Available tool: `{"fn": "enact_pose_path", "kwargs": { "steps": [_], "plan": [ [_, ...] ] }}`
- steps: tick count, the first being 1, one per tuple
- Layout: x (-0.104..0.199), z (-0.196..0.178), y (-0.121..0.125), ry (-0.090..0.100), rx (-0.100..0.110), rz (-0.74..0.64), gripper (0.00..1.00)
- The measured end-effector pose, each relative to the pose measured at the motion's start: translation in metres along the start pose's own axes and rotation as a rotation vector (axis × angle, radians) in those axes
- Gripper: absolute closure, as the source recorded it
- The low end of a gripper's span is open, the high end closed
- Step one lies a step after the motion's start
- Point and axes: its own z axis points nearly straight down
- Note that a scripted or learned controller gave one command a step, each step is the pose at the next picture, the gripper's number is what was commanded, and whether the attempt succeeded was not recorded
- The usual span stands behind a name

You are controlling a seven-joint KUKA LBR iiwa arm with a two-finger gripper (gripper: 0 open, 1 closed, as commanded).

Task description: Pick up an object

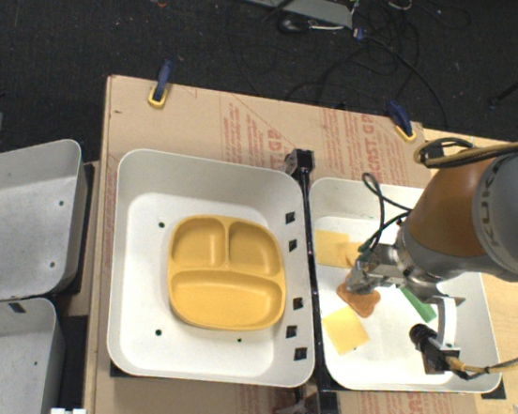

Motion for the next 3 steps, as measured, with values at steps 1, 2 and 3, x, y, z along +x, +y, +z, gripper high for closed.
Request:
{"fn": "enact_pose_path", "kwargs": {
  "steps": [1,2,3],
  "plan": [
    [0.0,-0.043,0.004,0.001,0.0,-0.006,1.0],
    [0.0,-0.085,0.004,0.0,0.0,-0.006,1.0],
    [0.008,-0.131,0.006,0.0,-0.002,-0.008,1.0]
  ]
}}
